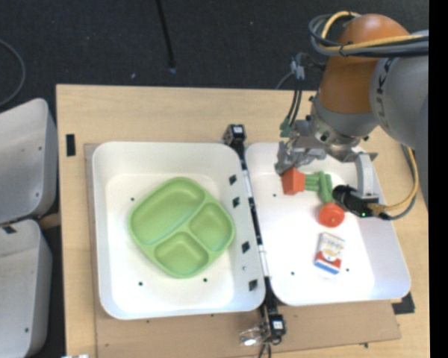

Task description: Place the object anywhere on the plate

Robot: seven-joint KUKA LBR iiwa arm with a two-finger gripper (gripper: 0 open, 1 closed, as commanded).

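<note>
The green three-compartment plate [181, 226] lies in the left bin [112, 289]. My gripper [293, 164] hangs over the upper left part of the right bin [373, 274]. A small red block [291, 182] sits right under its tip, touching or nearly touching it. Whether the block rests on the bin floor or is lifted I cannot tell. Just right of the block is a green piece [320, 184]. Below that lies an orange round object [331, 215].
A small white, red and blue carton [328, 253] lies lower in the right bin. A black cable and connector [355, 201] trail from the wrist over the bin's right side. The raised divider [250, 222] separates the two bins.
</note>
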